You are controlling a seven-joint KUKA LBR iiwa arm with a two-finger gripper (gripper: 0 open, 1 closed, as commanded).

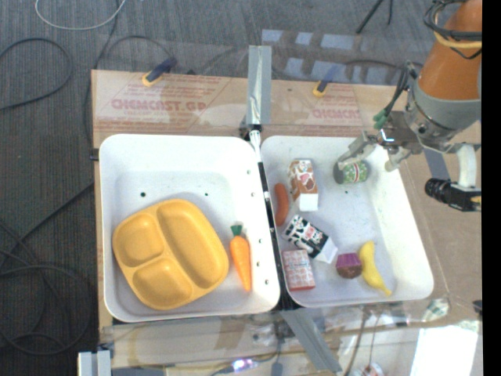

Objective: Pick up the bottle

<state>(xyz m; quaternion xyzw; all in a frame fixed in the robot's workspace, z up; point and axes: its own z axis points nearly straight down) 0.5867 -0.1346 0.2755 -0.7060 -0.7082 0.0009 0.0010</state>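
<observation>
- Over on the left of the surface, the left bin holds a yellow divided tray with a toy carrot just beside it. None of this belongs to the job.
- Moving right, the right bin carries the clutter: a reddish sausage along its left wall, a brown carton with a white block touching it, a black-and-white carton, a pink packet, a dark purple piece and a banana.
- Further right, near the back of that bin, I take the small rounded thing with the green-and-white label to be the bottle. It looks to be lying on its side with one end towards the camera, well apart from the other pieces. It is too small for me to read the label.
- Right at it, the tool is down over the bottle and seems to touch it. I cannot tell whether the tool is open or closed, nor whether the bottle is off the bin floor.
- My judgement: the approach is made, but the grasp is unconfirmed and the lift remains to be done.
- At the far right, the arm leans in over the bin's rim.
</observation>
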